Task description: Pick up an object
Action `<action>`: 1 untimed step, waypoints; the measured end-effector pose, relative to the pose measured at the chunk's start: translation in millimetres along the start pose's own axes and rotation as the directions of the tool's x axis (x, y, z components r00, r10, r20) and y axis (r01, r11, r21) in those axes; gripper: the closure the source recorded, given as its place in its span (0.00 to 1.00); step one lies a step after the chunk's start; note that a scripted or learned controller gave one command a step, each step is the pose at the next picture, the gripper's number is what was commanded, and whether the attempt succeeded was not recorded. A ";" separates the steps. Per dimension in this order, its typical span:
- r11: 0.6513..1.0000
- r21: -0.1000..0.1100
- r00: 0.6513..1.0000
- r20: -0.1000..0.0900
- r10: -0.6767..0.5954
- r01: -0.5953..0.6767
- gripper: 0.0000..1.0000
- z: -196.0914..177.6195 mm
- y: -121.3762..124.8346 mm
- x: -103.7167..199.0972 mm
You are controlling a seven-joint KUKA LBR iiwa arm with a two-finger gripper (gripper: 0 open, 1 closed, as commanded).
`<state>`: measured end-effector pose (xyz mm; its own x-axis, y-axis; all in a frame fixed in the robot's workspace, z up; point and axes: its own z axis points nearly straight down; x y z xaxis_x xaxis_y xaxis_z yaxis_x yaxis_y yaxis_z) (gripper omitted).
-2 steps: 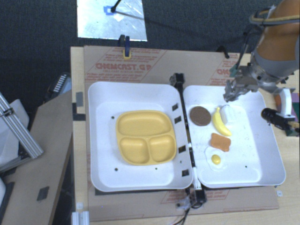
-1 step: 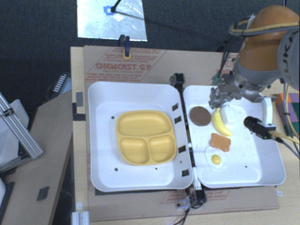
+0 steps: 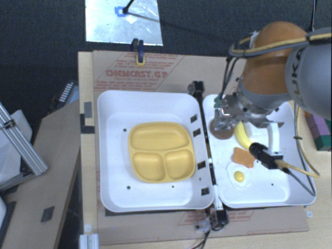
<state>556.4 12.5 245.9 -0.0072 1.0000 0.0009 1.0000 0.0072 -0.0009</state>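
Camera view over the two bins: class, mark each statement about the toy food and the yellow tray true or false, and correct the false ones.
1. The yellow tray lies in the left bin. True.
2. The fried egg lies in the left bin. False: it lies in the right bin.
3. The banana lies in the right bin, close to the gripper. True.
4. The yellow tray has one single compartment. False: it has three, one wide and two smaller.
5. The gripper is over the left bin. False: it is over the right bin, near the brown round piece.
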 end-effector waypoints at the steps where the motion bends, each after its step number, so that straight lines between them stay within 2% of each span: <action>1: 1.000 0.000 1.000 0.000 0.000 0.000 1.00 -0.2 -22.3 52.2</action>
<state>533.7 64.5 246.1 -0.0074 1.0000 0.0008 1.0000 0.0074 -0.0006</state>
